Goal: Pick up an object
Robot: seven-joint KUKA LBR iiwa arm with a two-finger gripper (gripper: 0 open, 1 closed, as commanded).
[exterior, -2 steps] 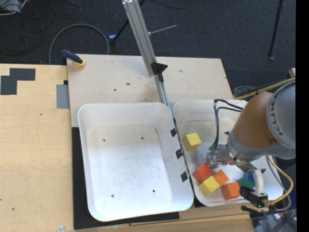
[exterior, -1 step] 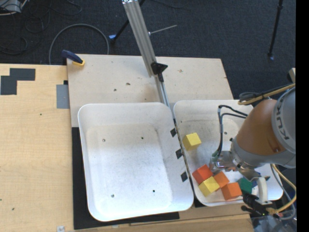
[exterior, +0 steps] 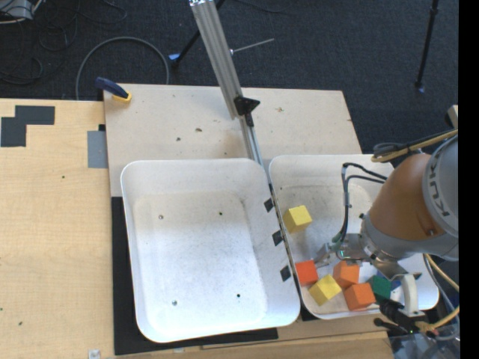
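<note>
The end effector (exterior: 338, 254) sits low in the right bin (exterior: 314, 172), down among the cluster of blocks, so the step in hand looks like the reach or the grasp itself; whether it is apart or clamped on anything I cannot tell, since the wrist hides it. Just beside it lie an orange cube (exterior: 346, 274), a red-orange cube (exterior: 306, 271) and a lower yellow cube (exterior: 325, 289); another orange cube (exterior: 360, 295) and a green block (exterior: 381, 286) lie slightly farther off, and a second yellow cube (exterior: 298, 217) sits apart, farther up the bin. Count: three orange or red-orange, two yellow, one green. Next, a firm closure and a straight lift seem needed.
</note>
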